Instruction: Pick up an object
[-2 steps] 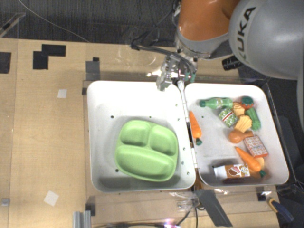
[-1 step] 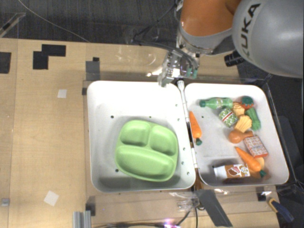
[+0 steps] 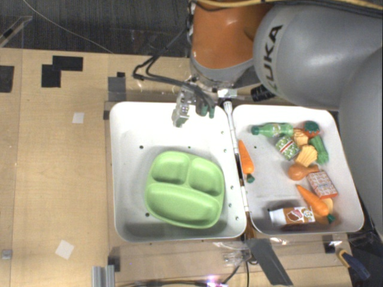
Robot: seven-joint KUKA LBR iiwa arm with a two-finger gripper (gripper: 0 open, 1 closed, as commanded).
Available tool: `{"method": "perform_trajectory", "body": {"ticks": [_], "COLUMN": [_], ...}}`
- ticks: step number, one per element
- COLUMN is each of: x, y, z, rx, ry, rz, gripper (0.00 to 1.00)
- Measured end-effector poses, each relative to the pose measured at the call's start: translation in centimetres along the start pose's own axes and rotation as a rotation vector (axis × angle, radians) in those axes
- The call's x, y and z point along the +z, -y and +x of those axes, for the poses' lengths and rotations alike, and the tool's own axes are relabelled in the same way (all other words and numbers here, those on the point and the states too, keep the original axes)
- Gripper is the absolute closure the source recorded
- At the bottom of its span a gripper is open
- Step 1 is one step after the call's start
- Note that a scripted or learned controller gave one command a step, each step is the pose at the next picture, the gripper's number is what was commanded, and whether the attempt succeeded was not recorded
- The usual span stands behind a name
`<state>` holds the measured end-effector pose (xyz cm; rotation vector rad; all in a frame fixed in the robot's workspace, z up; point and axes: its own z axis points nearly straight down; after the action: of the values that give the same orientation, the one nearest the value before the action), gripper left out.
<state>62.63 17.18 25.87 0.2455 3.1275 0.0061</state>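
Observation:
My gripper (image 3: 192,111) hangs over the back edge of the left bin (image 3: 128,160), near the wall between the two bins. Its fingers stand apart, open, with nothing between them. The right bin (image 3: 350,211) holds several toy foods: a carrot (image 3: 245,159) against its left wall, a green bottle (image 3: 272,128), a yellow corn piece (image 3: 307,155), a second carrot (image 3: 313,200), a small patterned box (image 3: 321,184) and a brown and white carton (image 3: 293,215). All of these lie right of and nearer than the gripper.
A green divided plate (image 3: 185,188) fills the middle of the left bin. The large grey arm with its orange band (image 3: 224,28) covers the upper right of the view. Black cables (image 3: 155,70) run behind the bins.

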Motion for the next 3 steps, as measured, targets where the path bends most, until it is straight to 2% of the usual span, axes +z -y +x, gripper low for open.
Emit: {"method": "perform_trajectory", "body": {"ticks": [1,3], "x": [2.1,-0.8], "y": [-5.8,-6.0], "z": [-0.1,-0.5], "rx": [-0.008,-0.010], "ry": [0.002,0.023], "rz": [-0.001,-0.012], "gripper": [1.00,1.00]}}
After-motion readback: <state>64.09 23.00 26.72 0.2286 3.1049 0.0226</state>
